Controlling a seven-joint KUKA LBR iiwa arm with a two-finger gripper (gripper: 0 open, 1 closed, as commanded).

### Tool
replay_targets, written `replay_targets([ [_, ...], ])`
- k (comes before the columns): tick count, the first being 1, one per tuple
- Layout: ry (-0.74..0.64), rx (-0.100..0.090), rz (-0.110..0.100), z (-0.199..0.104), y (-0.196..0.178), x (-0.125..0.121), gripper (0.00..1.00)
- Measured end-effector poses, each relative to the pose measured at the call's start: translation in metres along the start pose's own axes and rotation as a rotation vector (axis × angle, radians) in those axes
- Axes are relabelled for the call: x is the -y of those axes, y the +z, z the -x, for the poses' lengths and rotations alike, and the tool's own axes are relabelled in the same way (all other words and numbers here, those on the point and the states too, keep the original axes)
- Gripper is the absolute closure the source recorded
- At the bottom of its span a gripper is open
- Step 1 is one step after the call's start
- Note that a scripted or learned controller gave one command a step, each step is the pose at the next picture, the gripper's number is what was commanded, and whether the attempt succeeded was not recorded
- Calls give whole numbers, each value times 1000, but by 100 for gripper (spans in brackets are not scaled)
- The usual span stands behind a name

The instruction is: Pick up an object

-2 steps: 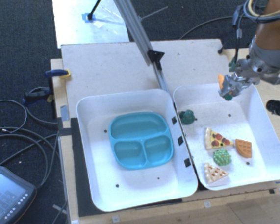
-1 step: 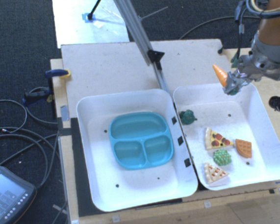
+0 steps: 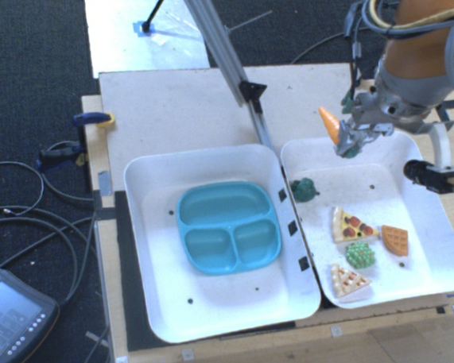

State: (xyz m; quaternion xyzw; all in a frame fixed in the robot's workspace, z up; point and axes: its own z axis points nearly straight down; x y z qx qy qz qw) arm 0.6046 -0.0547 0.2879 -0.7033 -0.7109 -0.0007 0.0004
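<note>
Gripper [image 3: 350, 145] hangs at the right bin's [image 3: 447, 227] upper edge beside the carrot [image 3: 330, 124]; grip state unclear. Next: descend onto something.

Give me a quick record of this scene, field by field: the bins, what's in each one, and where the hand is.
left bin: holds a blue divided plate
right bin: holds toy food
dark green piece: near the right bin's left wall
pizza slices: one mid-bin, one near the front rim
green broccoli-like piece: between the two slices
orange waffle-like piece: right of the upper slice
carrot: at the right bin's back rim, beside the hand
hand: over the right bin's back edge
</note>
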Motion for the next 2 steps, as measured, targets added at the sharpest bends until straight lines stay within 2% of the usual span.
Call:
replay_targets([
  [2,0,-1,-2,-110,50,-3,100],
])
